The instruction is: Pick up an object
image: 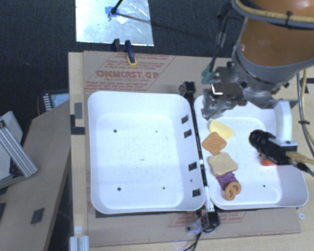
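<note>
— Orange-banded arm [275, 30] looms over the right bin [290, 192]'s far edge; the left bin [141, 145] lies beside it.
— And the gripper [215, 106]?
— At that bin's far-left corner, just above the yellow piece [222, 129]. Open or closed, I cannot tell.
— Other objects?
— Along the left edge: orange cracker [215, 143], bread slice [222, 163], purple grapes [228, 178], pretzel [232, 190].

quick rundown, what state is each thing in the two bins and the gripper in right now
gripper: low at right bin's back left corner, nothing seen held
yellow piece: lying flat
orange cracker: flat
toast slice: flat
purple piece: touching pretzel
pretzel: flat
red item: partly hidden
left bin: level
</note>
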Robot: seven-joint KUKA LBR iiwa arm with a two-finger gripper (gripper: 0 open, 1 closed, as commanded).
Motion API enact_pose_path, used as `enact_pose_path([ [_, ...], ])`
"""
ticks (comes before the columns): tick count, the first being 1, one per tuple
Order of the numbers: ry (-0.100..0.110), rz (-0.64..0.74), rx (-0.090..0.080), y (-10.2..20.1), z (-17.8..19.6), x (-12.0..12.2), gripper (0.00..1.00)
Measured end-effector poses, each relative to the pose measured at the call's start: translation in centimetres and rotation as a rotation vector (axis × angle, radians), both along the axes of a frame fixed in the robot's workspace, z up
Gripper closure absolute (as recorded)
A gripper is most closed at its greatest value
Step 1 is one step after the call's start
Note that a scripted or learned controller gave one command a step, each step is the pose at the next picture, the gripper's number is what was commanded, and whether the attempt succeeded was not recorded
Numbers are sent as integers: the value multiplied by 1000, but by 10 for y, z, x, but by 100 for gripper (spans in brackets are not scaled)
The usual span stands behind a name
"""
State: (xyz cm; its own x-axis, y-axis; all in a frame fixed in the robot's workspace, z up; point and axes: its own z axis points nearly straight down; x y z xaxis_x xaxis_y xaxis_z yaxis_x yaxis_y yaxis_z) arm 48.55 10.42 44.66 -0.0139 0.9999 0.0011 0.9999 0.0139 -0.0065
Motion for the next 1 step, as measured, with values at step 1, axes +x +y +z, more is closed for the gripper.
enact_pose_path([
  [1,-9,-4,1,56,8,1,100],
])
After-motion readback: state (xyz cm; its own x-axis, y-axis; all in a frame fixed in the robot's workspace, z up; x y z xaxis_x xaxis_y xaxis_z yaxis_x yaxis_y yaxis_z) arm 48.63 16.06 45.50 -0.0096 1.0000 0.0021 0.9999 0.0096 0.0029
